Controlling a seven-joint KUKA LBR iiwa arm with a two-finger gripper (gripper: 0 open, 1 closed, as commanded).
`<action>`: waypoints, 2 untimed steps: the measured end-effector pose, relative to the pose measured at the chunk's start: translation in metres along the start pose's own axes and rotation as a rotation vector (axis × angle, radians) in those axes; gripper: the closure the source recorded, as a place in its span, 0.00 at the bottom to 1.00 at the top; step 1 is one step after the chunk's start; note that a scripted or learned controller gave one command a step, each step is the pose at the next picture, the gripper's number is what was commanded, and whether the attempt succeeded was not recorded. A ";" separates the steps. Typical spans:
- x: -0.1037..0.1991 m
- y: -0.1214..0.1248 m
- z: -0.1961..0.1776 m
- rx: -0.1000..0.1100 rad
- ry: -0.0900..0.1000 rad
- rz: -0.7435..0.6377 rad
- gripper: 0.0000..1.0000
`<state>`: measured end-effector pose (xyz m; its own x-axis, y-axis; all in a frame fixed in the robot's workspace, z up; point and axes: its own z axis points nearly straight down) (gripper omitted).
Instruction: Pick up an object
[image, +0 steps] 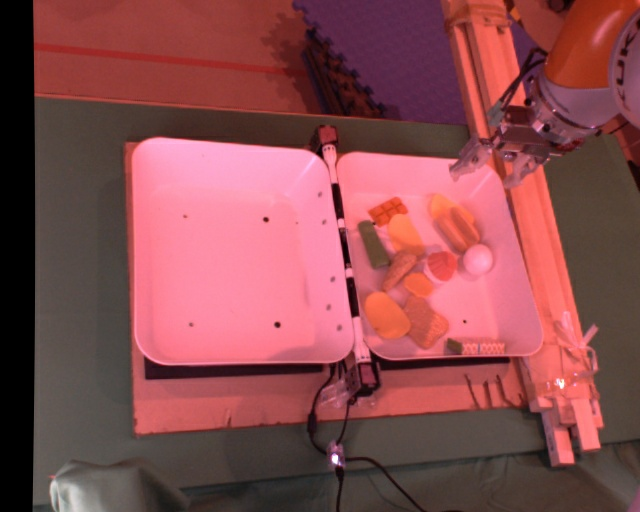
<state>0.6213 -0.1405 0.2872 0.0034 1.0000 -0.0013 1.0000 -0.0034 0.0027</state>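
Objects for picking are all piled in the right bin (520, 300), at centre-right of the frame: a white ball (478, 259), a green block (374, 243), an orange ridged brick (388, 210), a waffle-like piece (426, 321), a flat orange slab (385, 314), plus a few yellow and orange food-shaped bits packed in between. Most of them are touching or nearly touching, so trouble is pretty easy to picture: a neighbour could be clipped or shoved on the way down, two pieces could get pinched at once, or something could be wedged sideways. The ball looks round and smooth, so it could well be squirted out of a pinch, and the flat slab lies low, so it might be hard to get under. The gripper (492, 165) is seen at the upper right, above the bin's far corner, its two fingers spread apart with nothing held between them. It's close to the bin rim and the wooden rail (545, 250) there, so a bump could be caught on a careless descent. The left bin (150, 250) isn't likely to be involved.
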 end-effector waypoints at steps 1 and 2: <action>0.000 0.000 0.000 0.000 0.000 0.000 0.00; 0.002 -0.010 0.051 0.005 0.000 0.001 0.00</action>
<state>0.6115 -0.1388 0.2363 0.0041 1.0000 -0.0013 1.0000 -0.0041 -0.0026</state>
